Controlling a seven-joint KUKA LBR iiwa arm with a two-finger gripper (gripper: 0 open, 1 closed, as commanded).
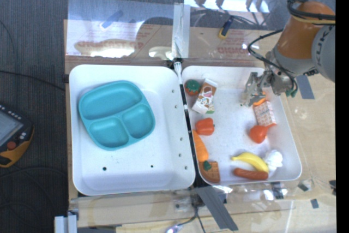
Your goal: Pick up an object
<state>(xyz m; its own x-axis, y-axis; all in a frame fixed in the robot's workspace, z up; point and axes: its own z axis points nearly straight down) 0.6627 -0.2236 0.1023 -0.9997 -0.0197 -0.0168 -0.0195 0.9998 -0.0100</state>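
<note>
A: Where is the tool seen?
B: Low over the right bin, just above an orange carton. Whether it is clenched cannot be told.
A: And the left bin?
B: A blue divided plate is carried there.

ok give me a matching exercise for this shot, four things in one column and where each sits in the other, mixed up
Things:
1. blue divided plate
2. banana
3. small white carton
4. gripper

Places:
A. near corner of the right bin, beside a red sausage-shaped toy
B. far part of the right bin, above an orange packet
C. left bin
D. right bin, close to the divider between the bins

Pairs: 1-C, 2-A, 3-D, 4-B
</note>
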